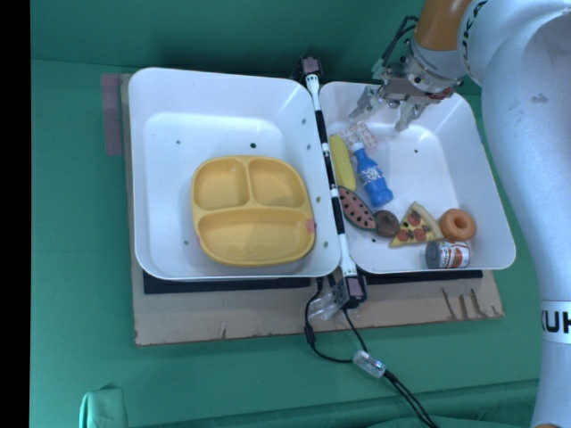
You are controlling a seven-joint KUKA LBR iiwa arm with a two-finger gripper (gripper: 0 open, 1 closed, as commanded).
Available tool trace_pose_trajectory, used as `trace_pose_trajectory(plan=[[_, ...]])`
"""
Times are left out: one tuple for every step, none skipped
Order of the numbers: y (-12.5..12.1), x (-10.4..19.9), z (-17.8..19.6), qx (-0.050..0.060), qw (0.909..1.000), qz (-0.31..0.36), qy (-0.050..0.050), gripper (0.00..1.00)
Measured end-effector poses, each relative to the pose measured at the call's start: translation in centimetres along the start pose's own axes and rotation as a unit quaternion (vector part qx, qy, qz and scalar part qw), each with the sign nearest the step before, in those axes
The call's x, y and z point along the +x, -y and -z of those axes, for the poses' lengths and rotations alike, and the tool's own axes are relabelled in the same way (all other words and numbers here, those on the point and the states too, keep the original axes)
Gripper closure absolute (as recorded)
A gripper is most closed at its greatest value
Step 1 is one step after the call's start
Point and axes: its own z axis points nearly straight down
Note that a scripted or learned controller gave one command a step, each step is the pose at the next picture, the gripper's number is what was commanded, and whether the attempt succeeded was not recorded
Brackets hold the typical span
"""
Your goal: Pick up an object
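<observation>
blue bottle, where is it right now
The blue plastic bottle with a white cap lies in the right white bin, near its left wall, between the yellow corn cob and the watermelon slice.

green cloth (80, 346), cardboard sheet (223, 315)

"KU" in black on grey arm (555, 321) at lower right, rest cut off
</observation>
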Motion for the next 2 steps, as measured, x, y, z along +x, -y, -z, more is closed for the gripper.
trace_pose_trajectory(plan=[[0.0,0.1,0.0,0.000,1.0000,-0.001,0.001,0.00],[2.9,0.0,-0.1,-0.008,1.0000,-0.001,0.001,0.00]])
